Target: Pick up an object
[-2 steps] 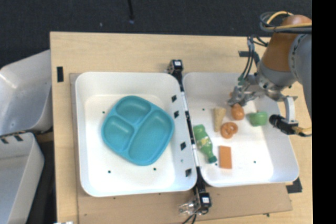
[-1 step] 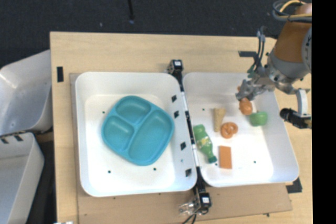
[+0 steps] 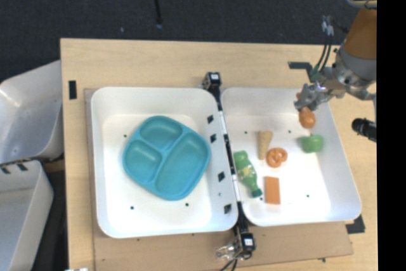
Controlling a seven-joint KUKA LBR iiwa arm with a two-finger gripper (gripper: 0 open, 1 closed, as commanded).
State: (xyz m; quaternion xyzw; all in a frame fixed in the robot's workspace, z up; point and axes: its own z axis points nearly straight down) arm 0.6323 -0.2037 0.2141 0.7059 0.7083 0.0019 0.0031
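tool point(image 3: 307, 105): over right bin point(image 3: 336, 200), far edge; small orange object point(image 3: 307, 117) sits pinched between its fingers
left bin point(image 3: 101, 212): blue divided plate point(image 3: 166, 157)

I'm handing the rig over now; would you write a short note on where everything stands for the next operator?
Gripper: above the right bin's far right part, with a small orange object right at its fingertips; a firm hold cannot be confirmed.
Right bin: green object, orange ring-shaped piece, beige wedge, green bottle, orange block.
Left bin: blue divided plate.
Done: the arm has reached the orange object.
Left: confirm the grasp and lift it clear.
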